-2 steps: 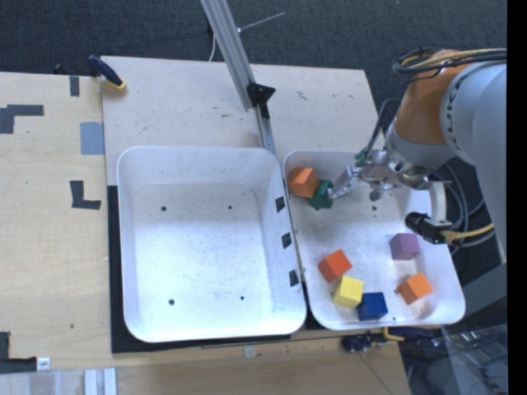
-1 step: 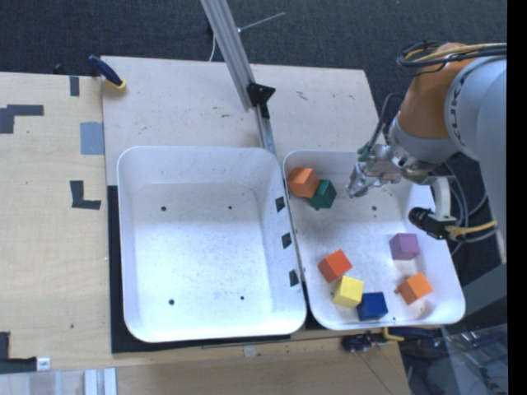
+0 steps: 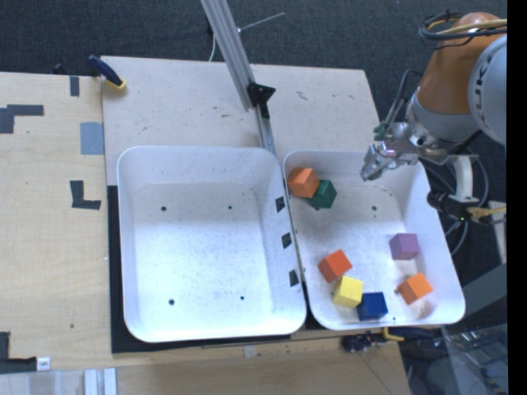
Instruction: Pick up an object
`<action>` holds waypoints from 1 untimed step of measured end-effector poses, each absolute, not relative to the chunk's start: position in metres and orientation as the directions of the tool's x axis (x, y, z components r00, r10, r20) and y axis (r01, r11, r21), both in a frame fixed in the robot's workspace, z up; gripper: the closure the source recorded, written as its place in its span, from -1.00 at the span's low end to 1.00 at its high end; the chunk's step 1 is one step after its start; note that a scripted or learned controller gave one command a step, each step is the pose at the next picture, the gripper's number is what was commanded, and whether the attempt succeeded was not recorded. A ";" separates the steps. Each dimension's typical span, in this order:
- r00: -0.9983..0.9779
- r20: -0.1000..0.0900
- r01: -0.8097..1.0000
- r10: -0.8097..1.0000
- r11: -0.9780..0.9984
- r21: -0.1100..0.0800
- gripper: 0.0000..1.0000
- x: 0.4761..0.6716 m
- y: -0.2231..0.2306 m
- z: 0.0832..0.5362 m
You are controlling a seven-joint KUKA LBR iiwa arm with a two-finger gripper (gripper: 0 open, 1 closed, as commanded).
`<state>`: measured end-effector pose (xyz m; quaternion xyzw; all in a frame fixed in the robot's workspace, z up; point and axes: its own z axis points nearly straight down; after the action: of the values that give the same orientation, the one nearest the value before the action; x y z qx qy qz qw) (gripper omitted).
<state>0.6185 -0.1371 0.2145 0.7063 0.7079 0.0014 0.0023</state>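
The purple cube (image 3: 403,245) sits in the right bin (image 3: 436,225), the landmark here, near its right wall. Toward its front lie red (image 3: 334,264), yellow (image 3: 348,291), blue (image 3: 372,304) and orange (image 3: 415,287) cubes. The gripper (image 3: 372,168) hangs over its back; its opening cannot be told.

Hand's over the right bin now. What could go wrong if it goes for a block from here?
1. The orange block and green block touch, so closing on one may shove the other.
2. The yellow block and blue block sit tight together too.
3. The hand hangs near the right bin far wall; descending there risks hitting it.
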 end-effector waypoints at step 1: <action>-0.001 0.000 1.000 1.000 0.001 -0.001 1.00 0.619 -0.137 0.211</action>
<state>0.6186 -0.1368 0.2110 0.7067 0.7076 -0.0003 -0.0001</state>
